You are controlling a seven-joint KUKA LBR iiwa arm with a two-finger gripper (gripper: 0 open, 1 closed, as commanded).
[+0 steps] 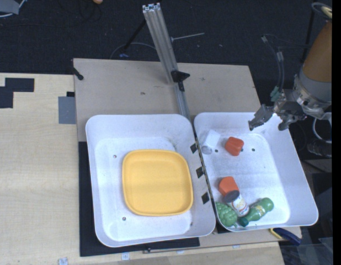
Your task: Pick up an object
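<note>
**Pincer Spread Wide Over Right Bin, Nothing Between Its Fingers**

Pincer [272, 118] hangs at the upper right rim of the right bin, its two dark fingers splayed well apart with nothing held between them.

Counting from the left: two shallow white bins sit side by side. The left bin [101, 142] carries one thing, a yellow square plate [157, 181] lying flat near its middle. Three small black clips run down the seam where the bins meet.

The right bin [292, 170] holds the graspable lot. Toward its 10 o'clock lies one pale, whitish block [211, 139], hard to make out against the bin floor. Just beside it, toward 12 o'clock, sits one red-orange lump [234, 146], the object nearest the pincer yet clearly apart from it. Near the bin's 7 o'clock is one orange block [228, 185] with a dark cap-like piece touching its lower edge. At 6 o'clock a cluster packs together: one small bottle with a pale label [240, 206], and two green items, a rounded one [226, 216] and a green bottle [259, 210] lying tilted, all touching or nearly so.
</note>
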